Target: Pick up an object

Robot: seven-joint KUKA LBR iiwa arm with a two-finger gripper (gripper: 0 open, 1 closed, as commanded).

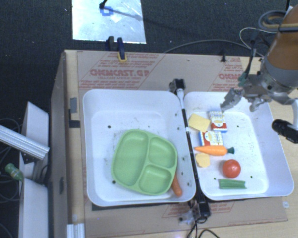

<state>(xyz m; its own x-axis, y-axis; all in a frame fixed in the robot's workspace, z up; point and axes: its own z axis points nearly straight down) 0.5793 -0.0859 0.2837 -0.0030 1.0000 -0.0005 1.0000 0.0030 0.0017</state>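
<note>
Gripper (242, 99): I see it hanging over the far edge of the right bin, its two fingers spread apart with nothing between them.
Arm (287, 43): grey with an orange band, it reaches in from my right and sits above the right bin's far corner.
Right bin (275, 155): white and shallow; it holds all the small food pieces listed next.
Carton (217, 121): small red and white box, nearest the gripper, just below and left of the fingers.
Yellow block (199, 122): touching the carton's left side.
Carrot (213, 150): lies crosswise, just below the carton.
Tomato (231, 168): red, near the carrot's right end.
Green pod (232, 184): flat, just below the tomato.
Left bin (97, 133): holds a green divided tray (145, 161).
Sausage (176, 187): orange-brown, at the tray's right corner, against the bin wall.
</note>
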